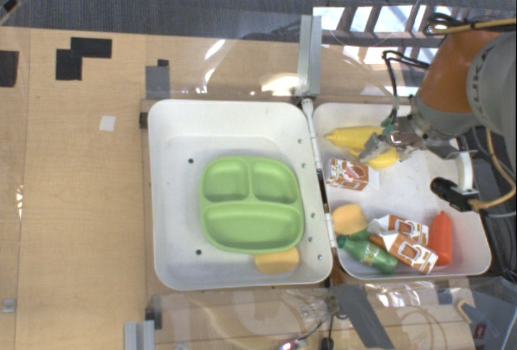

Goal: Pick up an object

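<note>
My gripper (382, 145) hangs over the upper part of the right bin (420, 187), reaching in from the right. It is directly on top of a yellow object (355, 136) that lies along the bin's back left. A second yellow piece (385, 159) shows just under the gripper's tip, touching or nearly touching it. I cannot make out whether anything is held. Below lie a small red-and-white carton (348, 174), an orange fruit (348, 218), a green bottle (370, 252), two more cartons (406, 239) and an orange-red bottle (441, 237).
The left bin (174, 179) holds a green divided plate (250, 204) with a yellow-orange piece (277, 261) at its front edge. A metal divider post (310, 49) stands behind the bins. The arm's orange band (448, 73) and cables hang over the right bin's back right.
</note>
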Controlling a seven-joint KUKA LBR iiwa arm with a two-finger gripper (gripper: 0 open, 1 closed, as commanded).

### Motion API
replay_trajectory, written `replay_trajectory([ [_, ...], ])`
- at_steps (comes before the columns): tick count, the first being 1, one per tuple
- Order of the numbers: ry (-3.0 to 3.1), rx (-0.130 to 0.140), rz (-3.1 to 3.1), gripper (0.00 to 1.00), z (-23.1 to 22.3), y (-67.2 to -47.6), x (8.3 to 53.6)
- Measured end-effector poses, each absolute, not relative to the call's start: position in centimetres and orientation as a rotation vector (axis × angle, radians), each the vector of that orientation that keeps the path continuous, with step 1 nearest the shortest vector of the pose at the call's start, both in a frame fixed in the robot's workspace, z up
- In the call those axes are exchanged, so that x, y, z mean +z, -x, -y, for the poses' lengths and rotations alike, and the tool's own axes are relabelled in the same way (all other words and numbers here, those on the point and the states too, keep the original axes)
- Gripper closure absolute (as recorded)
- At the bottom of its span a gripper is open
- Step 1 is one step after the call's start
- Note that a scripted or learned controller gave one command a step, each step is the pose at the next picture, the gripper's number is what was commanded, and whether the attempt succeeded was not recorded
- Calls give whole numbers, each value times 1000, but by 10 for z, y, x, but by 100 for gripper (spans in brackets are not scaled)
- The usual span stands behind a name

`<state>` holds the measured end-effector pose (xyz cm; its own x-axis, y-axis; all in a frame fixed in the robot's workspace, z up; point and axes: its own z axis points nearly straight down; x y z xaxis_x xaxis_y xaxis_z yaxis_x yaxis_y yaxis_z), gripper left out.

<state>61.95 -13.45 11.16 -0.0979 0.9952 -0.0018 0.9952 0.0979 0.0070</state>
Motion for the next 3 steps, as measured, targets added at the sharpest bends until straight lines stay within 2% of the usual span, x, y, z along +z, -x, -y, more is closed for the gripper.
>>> replay_trajectory([
  [1, -2122, -27, -2335, 0, 119, -656, 86],
  [2, -2128, -44, -2347, 100, 119, -652, 92],
  [3, -2154, 6, -2282, 100, 43, -663, 186],
])
